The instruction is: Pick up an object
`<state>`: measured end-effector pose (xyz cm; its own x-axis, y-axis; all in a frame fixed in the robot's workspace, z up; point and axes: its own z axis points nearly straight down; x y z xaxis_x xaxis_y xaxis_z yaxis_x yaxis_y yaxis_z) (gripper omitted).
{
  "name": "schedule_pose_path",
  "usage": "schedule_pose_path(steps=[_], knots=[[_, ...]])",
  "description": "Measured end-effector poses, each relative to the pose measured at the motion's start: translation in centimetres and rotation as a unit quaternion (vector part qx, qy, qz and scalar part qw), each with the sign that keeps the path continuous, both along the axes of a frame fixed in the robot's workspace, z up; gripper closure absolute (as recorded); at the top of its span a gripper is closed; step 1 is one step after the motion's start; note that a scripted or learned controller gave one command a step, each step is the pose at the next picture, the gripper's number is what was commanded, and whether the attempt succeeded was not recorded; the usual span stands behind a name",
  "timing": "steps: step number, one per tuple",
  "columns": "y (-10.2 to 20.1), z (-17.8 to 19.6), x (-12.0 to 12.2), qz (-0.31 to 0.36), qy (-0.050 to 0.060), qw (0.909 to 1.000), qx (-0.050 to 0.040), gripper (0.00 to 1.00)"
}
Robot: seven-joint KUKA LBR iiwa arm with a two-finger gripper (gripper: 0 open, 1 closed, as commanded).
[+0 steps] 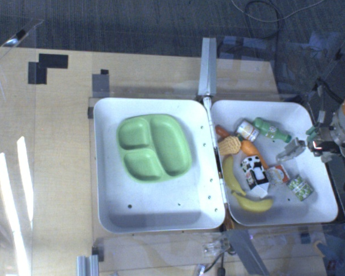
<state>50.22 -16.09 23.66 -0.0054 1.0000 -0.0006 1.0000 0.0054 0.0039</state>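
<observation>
So: pale wooden worktop is carrying two shallow white bins side by side. Left white bin is holding a light green sectioned plastic tray, lying flat. Right white bin is holding the clutter: yellow banana curving along the left wall, black-and-white cow-pattern carton just beside it, green bottle with a silver cap near the back, small green box front right, orange carrot-like piece, tan waffle-textured item. Grey tool is hanging over the right bin's right side, nothing visibly between its fingers; spread, can't tell.
</observation>
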Motion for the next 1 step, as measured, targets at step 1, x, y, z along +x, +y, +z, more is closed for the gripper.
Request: schedule_pose_path(steps=[1], knots=[[4.94, -13.62, 2.32, -0.067, -0.008, 0.9977, -0.0007, 0.00]])
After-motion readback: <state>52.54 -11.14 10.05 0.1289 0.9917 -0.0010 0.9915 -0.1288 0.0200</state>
